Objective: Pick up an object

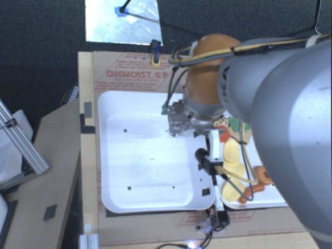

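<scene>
The objects available for picking lie in the right bin. They include a pale yellow piece, a second yellow piece nearer the front rim, an orange piece beside them, a green piece and a small red piece at the back. Their exact shapes cannot be told, since the arm covers most of this bin.

The gripper hangs over the left bin, near that bin's back right corner and apart from the objects. No object shows in its grasp. Whether the gripper is spread or pressed together cannot be told.

Both bins are white and shallow. They rest side by side on a cardboard sheet with red print. The sheet lies on a tan bench. Dark carpet surrounds the bench.

A shiny sheet lies on the carpet behind the bench. A blue and yellow clamp sits at the back edge of the cardboard. An aluminium rail stands at the left. The arm's orange band is above the gripper and hides the strip between the bins at the back.
</scene>
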Robot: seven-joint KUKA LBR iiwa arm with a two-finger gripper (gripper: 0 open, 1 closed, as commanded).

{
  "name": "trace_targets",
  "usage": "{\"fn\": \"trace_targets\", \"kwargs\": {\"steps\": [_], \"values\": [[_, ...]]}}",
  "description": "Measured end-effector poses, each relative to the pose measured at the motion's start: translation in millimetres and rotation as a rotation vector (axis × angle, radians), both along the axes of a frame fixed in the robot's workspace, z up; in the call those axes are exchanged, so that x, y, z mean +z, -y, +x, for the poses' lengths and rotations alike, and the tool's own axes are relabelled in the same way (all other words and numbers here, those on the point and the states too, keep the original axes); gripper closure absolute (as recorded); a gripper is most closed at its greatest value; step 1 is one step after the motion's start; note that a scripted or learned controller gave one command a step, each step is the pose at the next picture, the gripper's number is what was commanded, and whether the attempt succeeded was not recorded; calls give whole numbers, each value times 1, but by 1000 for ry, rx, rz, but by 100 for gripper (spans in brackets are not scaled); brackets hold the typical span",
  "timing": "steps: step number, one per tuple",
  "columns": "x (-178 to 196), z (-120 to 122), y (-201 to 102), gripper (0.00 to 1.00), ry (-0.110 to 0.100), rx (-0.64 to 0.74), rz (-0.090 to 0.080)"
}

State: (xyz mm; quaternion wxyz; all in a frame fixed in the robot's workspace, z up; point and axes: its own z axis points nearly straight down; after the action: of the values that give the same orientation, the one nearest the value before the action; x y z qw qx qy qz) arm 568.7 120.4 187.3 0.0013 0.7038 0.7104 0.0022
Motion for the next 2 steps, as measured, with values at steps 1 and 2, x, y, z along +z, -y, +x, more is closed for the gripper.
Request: {"fn": "trace_targets", "kwargs": {"steps": [1, 2], "values": [[-17, -66, -21, 100, -11, -3, 0], [157, -5, -23, 100, 17, -4, 3]]}}
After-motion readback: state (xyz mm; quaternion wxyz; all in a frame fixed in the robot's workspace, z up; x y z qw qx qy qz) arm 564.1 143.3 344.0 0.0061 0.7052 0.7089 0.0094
